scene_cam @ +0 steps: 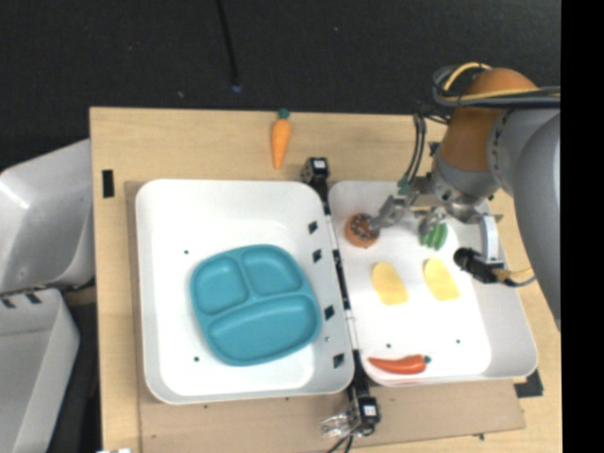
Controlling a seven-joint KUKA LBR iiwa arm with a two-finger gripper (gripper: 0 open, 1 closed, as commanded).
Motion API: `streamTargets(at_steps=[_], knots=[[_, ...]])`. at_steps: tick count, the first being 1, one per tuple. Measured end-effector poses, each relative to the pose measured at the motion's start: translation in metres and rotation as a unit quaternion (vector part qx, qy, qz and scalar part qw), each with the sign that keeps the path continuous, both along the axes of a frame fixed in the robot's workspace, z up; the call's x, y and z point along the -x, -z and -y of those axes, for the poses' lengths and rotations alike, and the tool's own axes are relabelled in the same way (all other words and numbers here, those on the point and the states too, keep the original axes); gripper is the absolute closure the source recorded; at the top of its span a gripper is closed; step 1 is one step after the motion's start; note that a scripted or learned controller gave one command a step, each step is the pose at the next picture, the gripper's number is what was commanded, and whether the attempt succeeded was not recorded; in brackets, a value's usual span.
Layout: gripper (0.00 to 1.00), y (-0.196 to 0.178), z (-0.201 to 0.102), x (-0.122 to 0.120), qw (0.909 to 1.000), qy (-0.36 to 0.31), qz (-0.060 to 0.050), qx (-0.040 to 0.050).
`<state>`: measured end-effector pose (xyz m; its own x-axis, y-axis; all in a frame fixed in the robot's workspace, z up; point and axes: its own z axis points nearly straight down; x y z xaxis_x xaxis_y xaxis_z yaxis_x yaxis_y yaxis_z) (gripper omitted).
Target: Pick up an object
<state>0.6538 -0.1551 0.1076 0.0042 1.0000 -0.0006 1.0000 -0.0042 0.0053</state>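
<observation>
1. Arm (477,130) comes in from the right, over the back edge of the right bin (505,343); orange band above the wrist.
2. Claw (408,210) sits low over the right bin's back-left area. One finger (387,213) stretches toward a small brown round obj (360,230), tip touching or just beside it; can't tell which.
3. Claw apart or together: cannot tell, nothing seen clamped.
4. Green piece (435,234) just beside the claw body, near the back edge.
5. Two yellow pieces (389,282) & (441,278) side by side mid-bin.
6. Red chili (398,364) along the right bin's front edge.
7. Left bin (156,253): blue divided plate (253,302) in the middle.
8. Toy carrot (280,138) on the bench (189,135) behind the bins, near the back edge.
</observation>
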Motion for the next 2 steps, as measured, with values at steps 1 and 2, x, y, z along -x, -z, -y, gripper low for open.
streamTargets(at_steps=[1, 2], knots=[[1.00, -0.014, 0.001, -0.002, 1.0000, 0.000, 0.004, 0.0016], [1.00, -0.061, 0.009, -0.003, 1.0000, 0.001, 0.001, 0.0007]])
